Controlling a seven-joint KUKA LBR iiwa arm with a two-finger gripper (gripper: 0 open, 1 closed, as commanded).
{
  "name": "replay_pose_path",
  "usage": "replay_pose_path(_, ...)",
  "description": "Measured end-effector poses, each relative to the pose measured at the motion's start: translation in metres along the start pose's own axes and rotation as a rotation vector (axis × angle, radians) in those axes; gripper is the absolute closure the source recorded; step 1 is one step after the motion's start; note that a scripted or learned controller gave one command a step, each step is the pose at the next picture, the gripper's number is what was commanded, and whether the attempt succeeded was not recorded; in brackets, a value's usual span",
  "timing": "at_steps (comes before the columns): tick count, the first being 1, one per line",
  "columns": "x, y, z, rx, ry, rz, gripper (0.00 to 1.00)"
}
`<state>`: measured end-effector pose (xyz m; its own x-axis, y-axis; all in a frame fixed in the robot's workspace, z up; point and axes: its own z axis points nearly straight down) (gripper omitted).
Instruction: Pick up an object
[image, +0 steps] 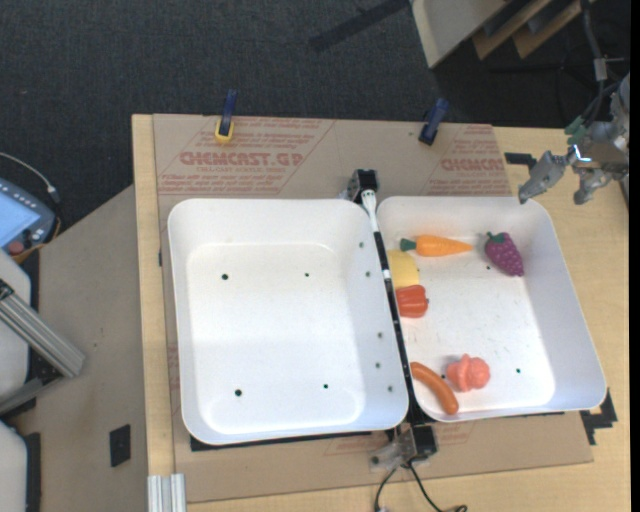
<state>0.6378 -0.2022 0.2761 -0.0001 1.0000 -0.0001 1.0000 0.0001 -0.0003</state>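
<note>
6 toy food items, all in the right bin (560, 330): 1 carrot (440, 245) (orange, green stem end) near the top wall, 1 purple grape bunch (505, 254) just right of it, 1 pale yellow piece (403, 268) against the left wall w/ 1 red-orange pepper (412, 300) touching below it, 1 orange-red sausage (435, 387) and 1 pink-red lumpy fruit (468, 373) side by side near the bottom wall. Left bin (200, 300): 4 dark dots on floor. 2 bins on cardboard-covered worktop (300, 150), 2 clamps at back edge. Hand (560, 180) above right bin's top-right corner, fingers spread apart, holding nothing.
</note>
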Motion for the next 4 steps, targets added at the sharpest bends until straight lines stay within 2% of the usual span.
replay_pose_path(1,0.0,0.001,-0.011,-0.004,-0.002,-0.001,1.0)
replay_pose_path(2,0.039,0.021,-0.027,-0.006,-0.001,-0.005,1.0)
replay_pose_path(3,0.123,0.031,-0.086,-0.01,0.002,-0.01,1.0)
replay_pose_path(4,0.117,0.03,-0.093,-0.007,-0.002,-0.002,1.0)
